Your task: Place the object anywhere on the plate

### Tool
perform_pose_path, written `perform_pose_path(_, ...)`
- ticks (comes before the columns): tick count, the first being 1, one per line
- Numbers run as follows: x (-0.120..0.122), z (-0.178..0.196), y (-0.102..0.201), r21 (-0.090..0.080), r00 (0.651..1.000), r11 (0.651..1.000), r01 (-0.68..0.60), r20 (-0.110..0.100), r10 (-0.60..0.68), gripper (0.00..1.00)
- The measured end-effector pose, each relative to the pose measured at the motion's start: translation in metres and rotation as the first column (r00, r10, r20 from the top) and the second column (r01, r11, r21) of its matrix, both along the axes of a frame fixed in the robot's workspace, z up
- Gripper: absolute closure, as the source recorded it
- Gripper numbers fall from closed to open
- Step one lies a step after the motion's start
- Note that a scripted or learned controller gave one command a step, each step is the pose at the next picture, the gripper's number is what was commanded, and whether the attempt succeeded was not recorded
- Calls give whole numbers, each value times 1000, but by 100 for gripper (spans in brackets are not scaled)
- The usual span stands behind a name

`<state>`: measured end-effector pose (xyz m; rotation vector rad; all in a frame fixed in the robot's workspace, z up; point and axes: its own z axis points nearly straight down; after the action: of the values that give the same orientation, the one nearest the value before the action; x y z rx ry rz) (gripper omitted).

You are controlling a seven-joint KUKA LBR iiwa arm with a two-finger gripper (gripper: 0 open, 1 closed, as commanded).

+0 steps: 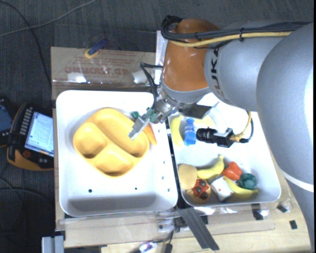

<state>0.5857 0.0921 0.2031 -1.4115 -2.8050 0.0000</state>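
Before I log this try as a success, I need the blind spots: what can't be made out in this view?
- Tool: small and blurred over the yellow plate; open or shut, cannot tell.
- Orange piece by the tool: partly hidden by it, so whether it is gripped or lying on the plate is unclear.
- Right bin: its far right part is covered by the arm.
- Toys at the near edge: piled together, too small to name each.

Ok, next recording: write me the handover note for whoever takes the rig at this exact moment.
Gripper: low over the right part of the yellow plate in the left bin; grip state unclear.
Object: something orange shows beside the fingertips at the plate's right edge; whether it is held or resting cannot be told.
Right bin: banana, blue bottle and other toys.
Done: arm is at the plate.
Left: confirm the object rests on the plate, then retract.
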Motion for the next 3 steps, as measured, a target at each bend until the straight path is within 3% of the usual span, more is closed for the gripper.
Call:
perform_pose_path(1,-29,-20,0,-1,970,970,-243,1,243,0)
perform_pose_path(2,-97,-106,64,1,996,996,-87,18,87,0)
perform_pose_path(3,-102,-20,-53,-2,999,999,-33,0,33,0)
